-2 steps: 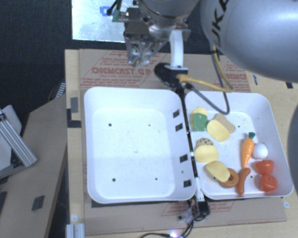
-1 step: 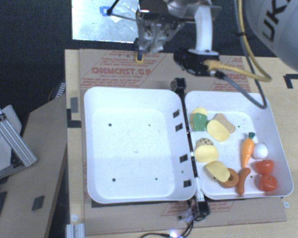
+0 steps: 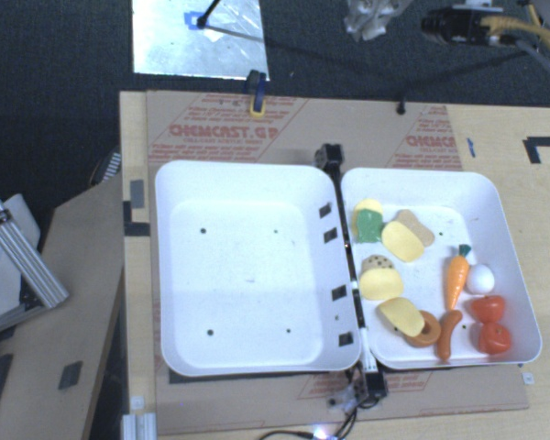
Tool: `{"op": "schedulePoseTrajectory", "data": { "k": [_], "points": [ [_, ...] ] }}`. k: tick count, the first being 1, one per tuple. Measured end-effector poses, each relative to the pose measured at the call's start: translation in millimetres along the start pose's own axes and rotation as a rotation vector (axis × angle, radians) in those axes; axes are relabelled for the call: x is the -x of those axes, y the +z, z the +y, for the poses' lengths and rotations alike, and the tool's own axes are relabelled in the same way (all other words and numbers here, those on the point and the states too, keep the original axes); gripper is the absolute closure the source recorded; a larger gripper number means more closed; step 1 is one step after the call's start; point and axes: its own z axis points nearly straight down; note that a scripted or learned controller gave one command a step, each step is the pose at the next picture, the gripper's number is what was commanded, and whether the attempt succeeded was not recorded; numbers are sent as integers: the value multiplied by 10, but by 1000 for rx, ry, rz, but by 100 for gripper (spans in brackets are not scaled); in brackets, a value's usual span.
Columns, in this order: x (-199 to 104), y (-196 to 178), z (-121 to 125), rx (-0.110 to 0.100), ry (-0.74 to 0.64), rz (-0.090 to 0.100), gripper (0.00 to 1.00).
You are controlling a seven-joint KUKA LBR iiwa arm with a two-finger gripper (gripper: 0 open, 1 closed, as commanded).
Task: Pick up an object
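The right bin (image 3: 500,209) holds a jumble of toy foods. Among them are a green and yellow piece (image 3: 368,221), a tan bread slice (image 3: 417,225), a yellow wedge (image 3: 401,242), an orange carrot (image 3: 455,280), a white egg (image 3: 480,280), two red tomatoes (image 3: 490,324), a brown sausage (image 3: 447,334) and a yellow slice (image 3: 401,315) lying on a brown ring (image 3: 428,331). My gripper (image 3: 374,15) hangs high above the floor beyond the bench's far edge, well away from the bins, with nothing in it that I can see.
The left bin (image 3: 247,177) adjoins the right one along a black hinged divider (image 3: 344,246). A blue and yellow clamp (image 3: 256,94) sits at the bench's far edge. A silver sheet (image 3: 197,26) lies on the floor behind. An aluminium frame (image 3: 23,264) stands at the left.
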Motion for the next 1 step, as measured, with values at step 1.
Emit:
{"op": "schedulePoseTrajectory", "data": {
  "k": [1],
  "points": [
    [-343,2040,-60,-17,-16,3,100]
  ]
}}
